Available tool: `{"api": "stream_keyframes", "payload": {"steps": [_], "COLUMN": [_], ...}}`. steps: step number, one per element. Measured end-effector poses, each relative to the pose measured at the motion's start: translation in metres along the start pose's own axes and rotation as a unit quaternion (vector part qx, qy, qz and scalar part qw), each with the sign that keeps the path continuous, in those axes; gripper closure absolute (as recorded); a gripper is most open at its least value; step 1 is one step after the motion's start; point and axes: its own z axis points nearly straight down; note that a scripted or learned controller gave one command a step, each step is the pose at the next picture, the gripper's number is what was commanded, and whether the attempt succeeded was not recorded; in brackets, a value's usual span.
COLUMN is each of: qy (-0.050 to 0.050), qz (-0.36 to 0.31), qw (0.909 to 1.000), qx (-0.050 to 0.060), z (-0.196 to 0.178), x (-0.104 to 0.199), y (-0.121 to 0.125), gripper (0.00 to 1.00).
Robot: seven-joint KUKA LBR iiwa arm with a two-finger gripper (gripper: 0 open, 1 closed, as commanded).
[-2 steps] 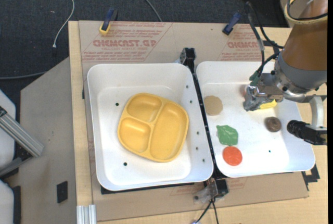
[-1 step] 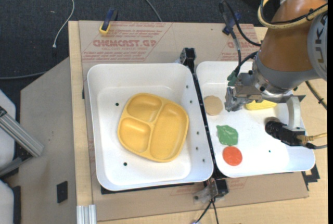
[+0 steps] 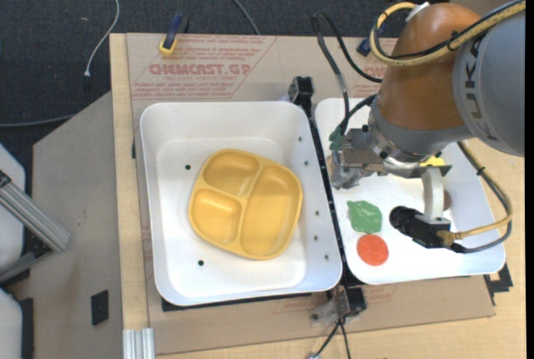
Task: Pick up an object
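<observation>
A green thing (image 3: 365,215) and a round orange thing (image 3: 373,250) lie in the right bin (image 3: 467,264), near its front.

The green one is just behind the orange one. The gripper (image 3: 350,169) hangs just above the green thing; I cannot tell how it is set. A yellow plate (image 3: 245,203) with three parts sits in the left bin (image 3: 167,132).

Arm (image 3: 467,73), upper right of frame: grey casing with a glossy orange band, rounded joint shell. White lettering on the grey at far right edge, cut off, probably "KU". Yellow cable looped over the top of the orange section, black cables alongside. Below it, a grey metal wrist block with green bits on its left face. Lower right: black fitting on a yellow hose.
</observation>
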Motion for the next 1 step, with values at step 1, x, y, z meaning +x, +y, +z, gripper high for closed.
{"api": "stream_keyframes", "payload": {"steps": [1], "qy": [-0.001], "qz": [0.000], "qw": [1.0000], "qx": [-0.002], "z": [0.0031], "x": [0.0522], "y": [0.0035], "gripper": [1.00]}}
